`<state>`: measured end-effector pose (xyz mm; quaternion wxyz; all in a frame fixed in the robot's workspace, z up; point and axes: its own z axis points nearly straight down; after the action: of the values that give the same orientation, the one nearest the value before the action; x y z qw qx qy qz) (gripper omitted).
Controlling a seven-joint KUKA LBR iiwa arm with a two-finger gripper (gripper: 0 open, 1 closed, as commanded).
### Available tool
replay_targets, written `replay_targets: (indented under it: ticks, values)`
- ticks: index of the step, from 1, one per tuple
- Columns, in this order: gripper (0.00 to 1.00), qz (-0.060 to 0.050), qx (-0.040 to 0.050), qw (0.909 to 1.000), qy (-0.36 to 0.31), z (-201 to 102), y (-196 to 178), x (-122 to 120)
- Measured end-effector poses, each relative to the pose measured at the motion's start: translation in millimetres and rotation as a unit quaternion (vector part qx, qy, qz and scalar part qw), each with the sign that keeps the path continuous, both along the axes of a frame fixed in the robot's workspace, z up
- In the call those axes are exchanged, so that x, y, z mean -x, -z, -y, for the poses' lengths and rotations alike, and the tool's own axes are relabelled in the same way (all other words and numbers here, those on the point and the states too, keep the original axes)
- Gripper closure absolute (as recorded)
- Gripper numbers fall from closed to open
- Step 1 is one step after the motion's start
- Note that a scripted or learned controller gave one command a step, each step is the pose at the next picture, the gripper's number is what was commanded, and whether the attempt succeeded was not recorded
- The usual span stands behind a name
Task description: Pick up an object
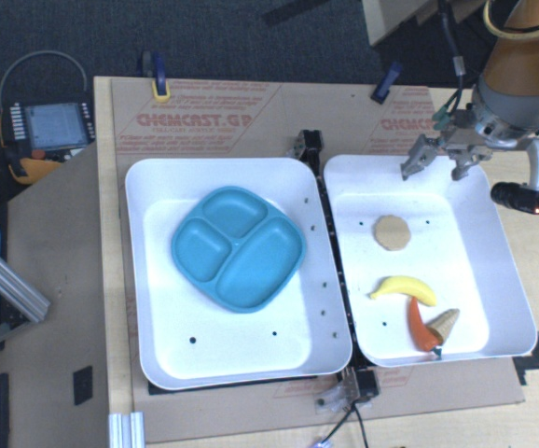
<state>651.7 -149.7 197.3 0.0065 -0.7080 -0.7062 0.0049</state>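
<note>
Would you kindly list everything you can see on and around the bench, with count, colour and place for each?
bins: 2, white, side by side on the bench
divided plate: 1, blue, middle of the left bin
round biscuit: 1, tan, upper middle of the right bin
banana: 1, yellow, lower part of the right bin
carrot: 1, orange, just below the banana
cone: 1, tan, beside the carrot on its right
board: 1, brown with red print, under the bins
clamps: 2, blue, on the board's far edge
handheld screen: 1, grey, left of the bench
arm: 1, grey with orange band, upper right
gripper: 1, grey, open, above the right bin's far edge
</note>
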Motion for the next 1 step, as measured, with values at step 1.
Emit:
replay_targets:
  ticks: [1]
  values:
    - [0.00,0.008,0.0012,1.0000,-0.001,-0.5,-10.2,-3.0]
